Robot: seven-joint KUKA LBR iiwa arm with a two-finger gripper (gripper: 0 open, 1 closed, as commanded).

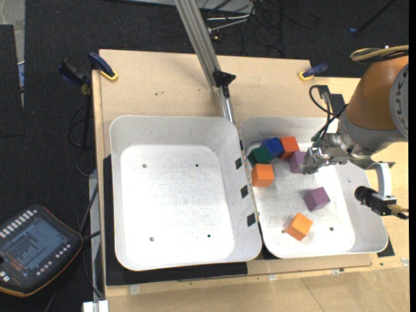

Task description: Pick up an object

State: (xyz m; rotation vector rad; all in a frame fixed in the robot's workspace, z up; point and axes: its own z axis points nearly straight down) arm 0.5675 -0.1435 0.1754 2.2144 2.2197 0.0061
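In the right bin [370, 242] lie, near to far, an orange cube [299, 226], a purple cube [316, 198], another orange [262, 174], then green [262, 154], blue [273, 147] and orange [289, 145] cubes clustered, while the gripper [311, 160] half-hides a purple block [297, 162], its grip unreadable.

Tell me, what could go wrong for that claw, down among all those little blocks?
The claw sits low in the right bin, against a purple block at the edge of a tight cluster: blue block, green block, orange block. It might shove neighbours aside instead of gripping one. A block pinched near a corner could slip out as the arm lifts. The other purple block stands apart, likely an easier pick.
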